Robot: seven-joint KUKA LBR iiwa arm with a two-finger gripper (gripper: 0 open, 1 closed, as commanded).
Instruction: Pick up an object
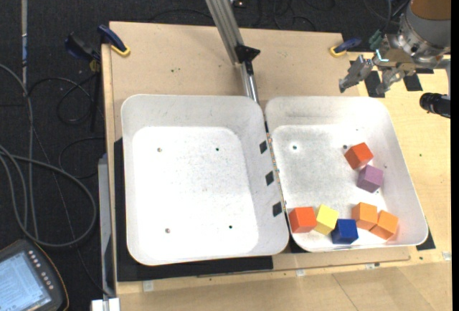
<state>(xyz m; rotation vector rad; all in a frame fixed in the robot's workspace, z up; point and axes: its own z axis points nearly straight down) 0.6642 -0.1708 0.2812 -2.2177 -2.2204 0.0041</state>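
Upper right of the frame: the gripper (379, 74) hangs above the surface beyond the right bin (315, 120), jaws spread, holding nothing. Seven blocks (358, 155) lie in that bin's right and lower parts.

A pale wooden bench (186, 59) carries two shallow white bins side by side, touching along their inner edges. The left bin (136, 180) and the right bin (315, 120) both rest on a black mat (122, 270). Blue and yellow clamps (113, 39) grip the bench's far corners.
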